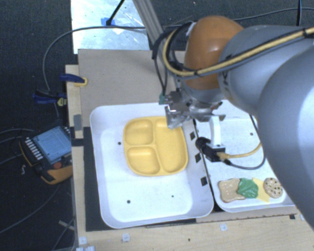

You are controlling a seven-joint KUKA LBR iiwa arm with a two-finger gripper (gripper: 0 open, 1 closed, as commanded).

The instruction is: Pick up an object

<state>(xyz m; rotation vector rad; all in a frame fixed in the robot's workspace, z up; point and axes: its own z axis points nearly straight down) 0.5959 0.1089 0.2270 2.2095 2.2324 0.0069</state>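
Observation:
A yellow divided plate (154, 146) with three compartments lies in the left white bin (144, 201). In the right bin (243, 204), near its front edge, a toast-shaped piece (230, 190), a green leafy piece (248, 188), a yellow piece (262, 192) and a cookie (273, 186) lie close together. My gripper (175, 116) hangs low over the plate's back right rim, at the wall between the two bins. The wrist body covers its fingertips.
The grey arm with its orange band (210, 44) covers the back of the right bin. A yellow cable (244, 154) loops over that bin. Left of the bench, on the dark floor, lie a blue-screened device (49, 148) and clamps (66, 79).

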